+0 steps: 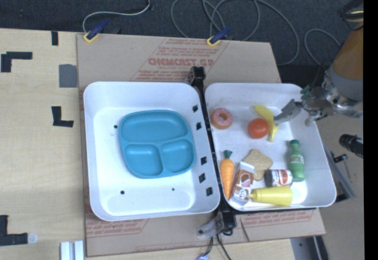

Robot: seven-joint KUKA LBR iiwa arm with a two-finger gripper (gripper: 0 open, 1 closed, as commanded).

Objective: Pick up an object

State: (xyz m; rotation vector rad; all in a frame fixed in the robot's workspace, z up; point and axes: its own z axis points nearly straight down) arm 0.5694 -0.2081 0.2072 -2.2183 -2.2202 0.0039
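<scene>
One carrot, tip toward cam.

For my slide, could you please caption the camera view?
Gripper poised over right bin of toy food; blue tray in left bin.

The left bin carries a blue tray at its middle, with bare white floor all round it, widest along the lower edge. The right bin is crowded in its lower half: carrot, bread, can, green bottle and yellow bottle lie close together. Higher up, donut, tomato and banana leave open floor along the upper edge. The end effector hangs over the bin's upper right.
</scene>
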